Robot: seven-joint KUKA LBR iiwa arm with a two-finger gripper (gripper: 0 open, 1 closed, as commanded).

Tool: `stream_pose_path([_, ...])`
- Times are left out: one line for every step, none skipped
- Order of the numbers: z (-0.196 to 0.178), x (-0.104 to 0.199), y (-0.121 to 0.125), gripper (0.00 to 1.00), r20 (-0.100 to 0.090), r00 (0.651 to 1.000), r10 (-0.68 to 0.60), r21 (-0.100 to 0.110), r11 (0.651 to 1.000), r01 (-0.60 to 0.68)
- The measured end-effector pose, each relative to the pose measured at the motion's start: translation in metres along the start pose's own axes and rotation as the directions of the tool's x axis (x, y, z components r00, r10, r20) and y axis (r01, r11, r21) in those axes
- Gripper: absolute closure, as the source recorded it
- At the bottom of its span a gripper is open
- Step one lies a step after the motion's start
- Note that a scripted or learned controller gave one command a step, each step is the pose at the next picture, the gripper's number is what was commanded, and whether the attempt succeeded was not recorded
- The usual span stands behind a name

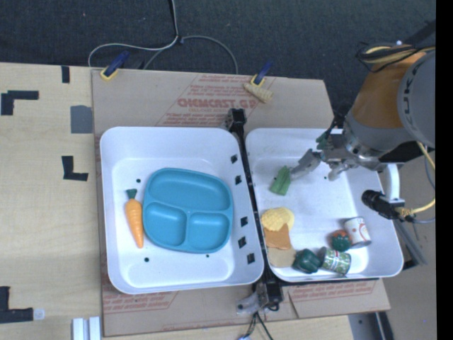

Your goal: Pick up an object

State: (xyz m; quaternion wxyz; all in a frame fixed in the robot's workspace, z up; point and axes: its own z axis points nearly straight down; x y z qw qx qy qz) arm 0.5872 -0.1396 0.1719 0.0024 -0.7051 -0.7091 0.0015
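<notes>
Over the right bin (368, 190), near its far edge, hangs the hand (327, 163), reaching in from the bin's right side; whether it is open or closed I cannot tell. Just beside it, towards the bin's left wall, lies a green block (282, 180), apart from the hand. Near the front edge sit a yellow and orange food piece (277, 227), a dark green object (308, 261), a small can (337, 261) and a red and white can (357, 231). On the left bin (117, 190) rest a blue divided plate (187, 210) and, beside the plate's left edge, a carrot (134, 222).
</notes>
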Motion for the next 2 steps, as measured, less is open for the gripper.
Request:
stream_pose_path([0.086,0.036,0.035,0.00,0.001,1.000,0.001,-0.001,1.000,-0.001])
stream_pose_path([0.071,0.035,0.035,1.00,0.000,1.000,0.003,-0.003,1.000,-0.003])
